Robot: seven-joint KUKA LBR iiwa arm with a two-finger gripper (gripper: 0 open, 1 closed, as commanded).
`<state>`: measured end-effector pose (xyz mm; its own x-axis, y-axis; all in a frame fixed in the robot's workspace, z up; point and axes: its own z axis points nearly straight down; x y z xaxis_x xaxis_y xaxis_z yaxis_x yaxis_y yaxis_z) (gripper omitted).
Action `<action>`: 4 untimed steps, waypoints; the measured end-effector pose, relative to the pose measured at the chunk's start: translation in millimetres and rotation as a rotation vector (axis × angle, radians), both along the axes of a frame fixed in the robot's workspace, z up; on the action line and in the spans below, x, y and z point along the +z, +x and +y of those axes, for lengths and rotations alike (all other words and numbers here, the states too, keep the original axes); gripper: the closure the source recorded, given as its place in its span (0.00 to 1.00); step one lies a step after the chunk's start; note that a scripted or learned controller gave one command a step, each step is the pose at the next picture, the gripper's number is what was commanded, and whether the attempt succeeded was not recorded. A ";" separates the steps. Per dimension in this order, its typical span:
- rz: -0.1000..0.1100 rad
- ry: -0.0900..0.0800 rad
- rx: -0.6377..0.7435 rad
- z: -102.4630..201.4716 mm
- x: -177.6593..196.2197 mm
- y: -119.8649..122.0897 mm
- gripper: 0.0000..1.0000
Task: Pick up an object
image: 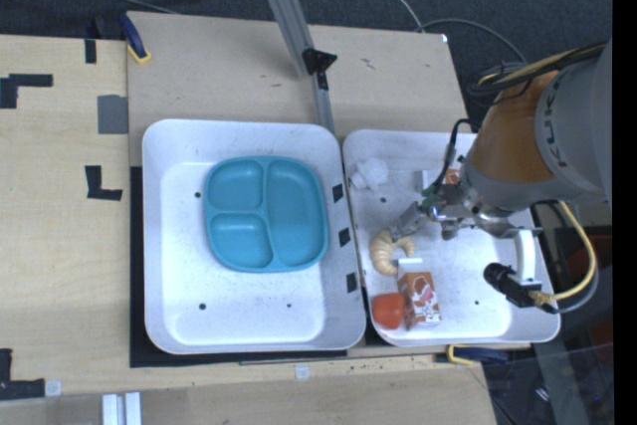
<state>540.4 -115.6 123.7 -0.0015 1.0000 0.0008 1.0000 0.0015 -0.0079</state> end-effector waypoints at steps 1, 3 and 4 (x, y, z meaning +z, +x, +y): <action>-0.020 -0.004 -0.002 -1.2 -30.0 4.1 0.00; -0.010 -0.001 -0.001 -6.8 25.3 8.9 1.00; -0.011 -0.002 -0.001 -14.9 71.7 6.8 1.00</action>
<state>547.3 -130.5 195.4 -0.0004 1.0000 -0.0011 1.0000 0.0004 0.0031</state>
